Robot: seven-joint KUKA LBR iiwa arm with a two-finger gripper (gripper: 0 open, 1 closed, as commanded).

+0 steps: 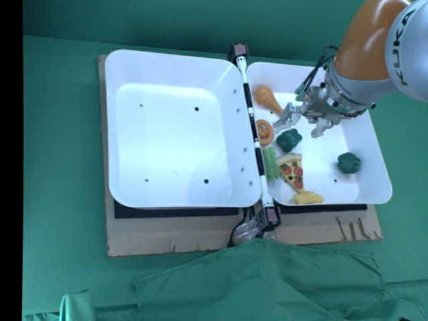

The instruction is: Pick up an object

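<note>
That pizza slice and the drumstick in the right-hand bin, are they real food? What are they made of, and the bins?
Probably toys. The pizza slice looks like moulded plastic: flat even colours, crisp edges. The drumstick looks the same, a smooth, uniformly orange surface. The bins seem thin, glossy white plastic, with rounded corners and soft reflections. The view cannot confirm any of these materials.

The arm [381,39] runs off the picture's right edge, and its wrist hides part of the right bin's [374,186] back wall.
</note>
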